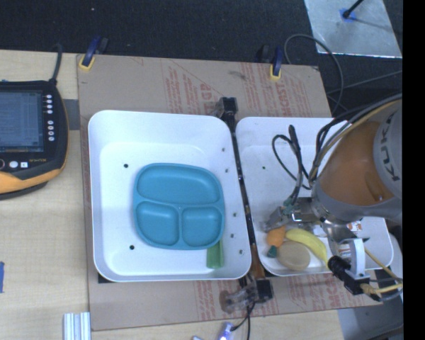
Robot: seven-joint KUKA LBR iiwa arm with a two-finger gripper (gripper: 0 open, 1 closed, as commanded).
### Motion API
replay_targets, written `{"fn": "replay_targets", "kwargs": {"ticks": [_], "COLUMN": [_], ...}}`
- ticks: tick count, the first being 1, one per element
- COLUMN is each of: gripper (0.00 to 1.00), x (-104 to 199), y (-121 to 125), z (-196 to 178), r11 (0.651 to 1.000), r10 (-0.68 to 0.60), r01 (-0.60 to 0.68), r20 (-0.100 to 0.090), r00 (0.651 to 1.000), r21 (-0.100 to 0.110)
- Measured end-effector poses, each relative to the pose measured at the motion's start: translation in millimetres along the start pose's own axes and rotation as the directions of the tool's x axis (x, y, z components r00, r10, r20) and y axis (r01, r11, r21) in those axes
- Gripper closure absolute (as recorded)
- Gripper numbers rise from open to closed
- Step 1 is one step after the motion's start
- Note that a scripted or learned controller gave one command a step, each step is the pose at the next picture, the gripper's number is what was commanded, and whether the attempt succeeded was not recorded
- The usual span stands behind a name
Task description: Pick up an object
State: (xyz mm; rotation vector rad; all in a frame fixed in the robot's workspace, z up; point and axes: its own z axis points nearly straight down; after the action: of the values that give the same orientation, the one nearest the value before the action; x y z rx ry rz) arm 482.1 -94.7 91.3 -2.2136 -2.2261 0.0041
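In the right bin [269,147], near its front edge, lie a yellow banana [308,242], a beige round object [295,256] and a small orange piece [275,237]. My gripper [287,217] reaches down just above and behind these items, close to the orange piece. The bulky grey and orange wrist [358,168] hides most of the bin's right half. A blue divided plate [178,205] rests in the middle of the left bin [106,190], and a green block [214,256] lies by that plate's front right corner.
A teach pendant with a screen [18,137] lies on the bench at the left. Black cables [292,154] loop over the back of the right bin. Clamps [89,54] hold the cardboard sheet at the far edge.
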Motion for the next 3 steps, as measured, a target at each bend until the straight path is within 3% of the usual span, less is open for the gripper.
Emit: {"fn": "replay_targets", "kwargs": {"ticks": [1, 2, 3], "gripper": [0.00, 0.00, 0.00], "x": [-32, -50, -117], "y": [82, 174, 48], "z": [-17, -1, -139], "r11": [1.000, 1.000, 1.000], "r10": [0.002, 0.001, 0.003], "r01": [-0.002, -0.001, -0.003], "r20": [0.000, 0.000, 0.002], "r00": [1.000, 1.000, 1.000], "r21": [-0.002, -0.001, -0.003]}}
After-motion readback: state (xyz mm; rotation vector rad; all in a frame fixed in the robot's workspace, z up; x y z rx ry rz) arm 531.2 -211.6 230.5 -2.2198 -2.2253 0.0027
